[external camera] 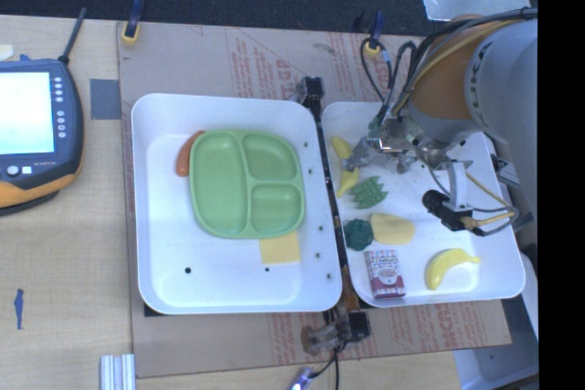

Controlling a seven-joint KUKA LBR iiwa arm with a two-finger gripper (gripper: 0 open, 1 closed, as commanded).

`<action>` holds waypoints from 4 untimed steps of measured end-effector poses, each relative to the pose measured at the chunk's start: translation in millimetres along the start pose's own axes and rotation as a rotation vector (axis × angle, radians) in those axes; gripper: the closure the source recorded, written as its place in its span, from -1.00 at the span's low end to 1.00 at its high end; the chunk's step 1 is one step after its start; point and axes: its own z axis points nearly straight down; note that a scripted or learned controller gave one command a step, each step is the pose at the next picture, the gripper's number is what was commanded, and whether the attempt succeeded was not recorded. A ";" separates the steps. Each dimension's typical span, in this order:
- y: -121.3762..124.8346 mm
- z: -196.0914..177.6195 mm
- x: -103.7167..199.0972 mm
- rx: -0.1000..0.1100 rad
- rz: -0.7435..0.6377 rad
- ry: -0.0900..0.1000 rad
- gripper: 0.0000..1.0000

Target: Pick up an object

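Two white bins sit on brown cardboard; gripper state unclear.

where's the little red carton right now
The red carton lies in the right bin, at its near edge, just below the dark green piece and left of the yellow banana.

A grey-and-orange teach pendant lies left of the bins — blue clamp behind.
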 end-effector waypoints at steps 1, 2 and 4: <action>40.0 6.9 -0.5 0.004 0.001 -0.001 -1.00; -15.8 -93.1 57.3 0.005 0.000 0.001 -1.00; -27.7 -92.4 43.6 0.005 -0.001 -0.002 -1.00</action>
